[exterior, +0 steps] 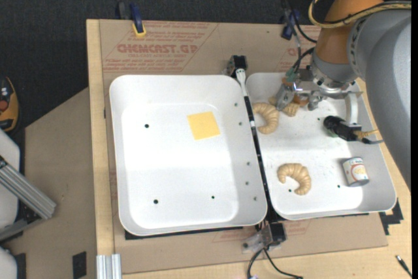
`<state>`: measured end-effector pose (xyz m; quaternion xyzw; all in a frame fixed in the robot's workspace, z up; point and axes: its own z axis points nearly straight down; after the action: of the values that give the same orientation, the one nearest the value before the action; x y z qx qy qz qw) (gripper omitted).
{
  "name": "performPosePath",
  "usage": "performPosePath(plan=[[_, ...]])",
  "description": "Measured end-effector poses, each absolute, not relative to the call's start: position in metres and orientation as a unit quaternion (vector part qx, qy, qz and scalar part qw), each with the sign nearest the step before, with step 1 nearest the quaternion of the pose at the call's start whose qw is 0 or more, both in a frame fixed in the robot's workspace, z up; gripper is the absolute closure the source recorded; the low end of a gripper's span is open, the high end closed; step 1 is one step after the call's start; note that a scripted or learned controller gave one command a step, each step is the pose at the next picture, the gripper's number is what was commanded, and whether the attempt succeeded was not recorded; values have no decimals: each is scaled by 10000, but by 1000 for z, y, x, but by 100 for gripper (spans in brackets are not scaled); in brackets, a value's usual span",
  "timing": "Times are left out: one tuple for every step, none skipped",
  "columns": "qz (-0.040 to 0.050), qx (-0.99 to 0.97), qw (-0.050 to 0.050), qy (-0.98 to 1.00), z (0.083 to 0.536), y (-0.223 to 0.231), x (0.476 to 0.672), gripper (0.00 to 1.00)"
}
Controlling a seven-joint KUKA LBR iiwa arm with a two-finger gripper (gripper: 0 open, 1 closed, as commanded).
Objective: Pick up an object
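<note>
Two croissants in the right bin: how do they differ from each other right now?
The upper croissant lies beside the divider, close under the gripper; the lower croissant lies out in the bin's middle, away from the arm. The upper one's arc opens leftward; the lower one's opens downward. Both are tan and lie in the right bin.

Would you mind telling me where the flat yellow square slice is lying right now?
The flat yellow square slice lies in the left white bin, in its upper middle, left of the divider, apart from the tan croissant in the right bin.

We see a tan croissant [266,117] curled against the right bin's left wall, another [295,178] lower down, and a small can [355,171] lying near the right edge.
</note>
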<state>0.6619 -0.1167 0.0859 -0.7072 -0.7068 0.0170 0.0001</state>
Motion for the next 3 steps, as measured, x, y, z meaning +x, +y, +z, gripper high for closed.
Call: performPosePath(plan=[[19,-7088,0,-7054,85,-171,655,0],[9,-7081,4,-7061,85,-206,642,0],[-21,-7071,3,-7071,106,-222,634,0]])
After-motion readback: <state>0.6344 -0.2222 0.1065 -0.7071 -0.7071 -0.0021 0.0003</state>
